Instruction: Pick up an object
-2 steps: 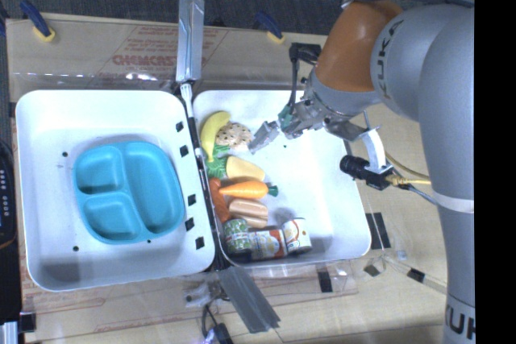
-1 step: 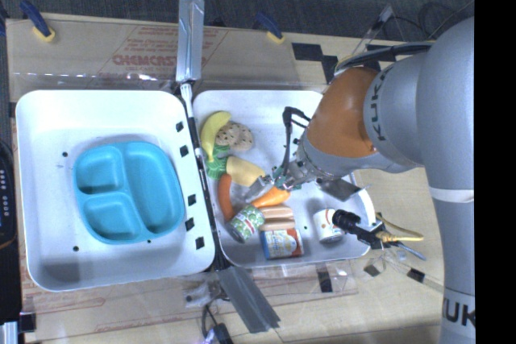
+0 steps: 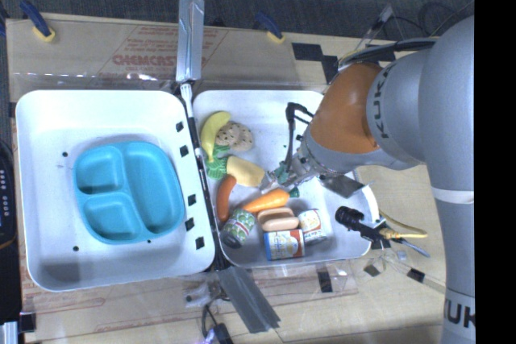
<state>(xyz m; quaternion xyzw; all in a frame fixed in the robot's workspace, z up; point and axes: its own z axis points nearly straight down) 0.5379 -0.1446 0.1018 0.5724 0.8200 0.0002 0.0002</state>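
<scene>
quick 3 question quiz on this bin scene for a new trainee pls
1. True or false: the blue tray lies in the same bin as the banana.
2. Which bin is the gripper over? A. the left bin B. the right bin C. neither
3. Fill in: the cookie lies just to the right of the ______.

Key
1. False. The tray is alone in the left bin; the banana is in the right bin.
2. B. The gripper is low among the items, just above the carrot.
3. banana
</scene>
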